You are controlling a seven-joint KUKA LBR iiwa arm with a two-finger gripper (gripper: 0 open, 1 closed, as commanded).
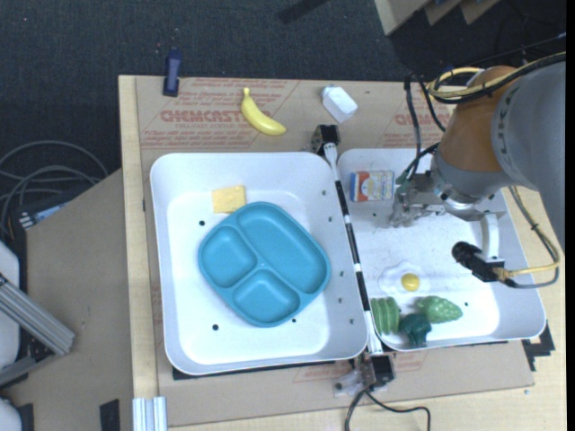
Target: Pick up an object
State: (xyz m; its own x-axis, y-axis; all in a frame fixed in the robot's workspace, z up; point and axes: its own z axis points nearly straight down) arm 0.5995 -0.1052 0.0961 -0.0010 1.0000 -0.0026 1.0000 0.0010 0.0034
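In the right bin (521,317) my gripper (406,209) hangs low over the upper part of the floor, just right of a small white carton with red and blue print (369,186). Lower down lie a toy fried egg (403,282), a light green piece (385,314), a teal piece (416,329) and a leafy green piece (440,309). The left bin (175,326) holds a blue divided plate (261,263) and a yellow cheese slice (228,198) just behind it.
On the board behind the bins lie a yellow banana (260,116), a white block (340,103) and a small dark blue object (172,72). The grey arm (503,133) and its cables cover the right bin's upper right.
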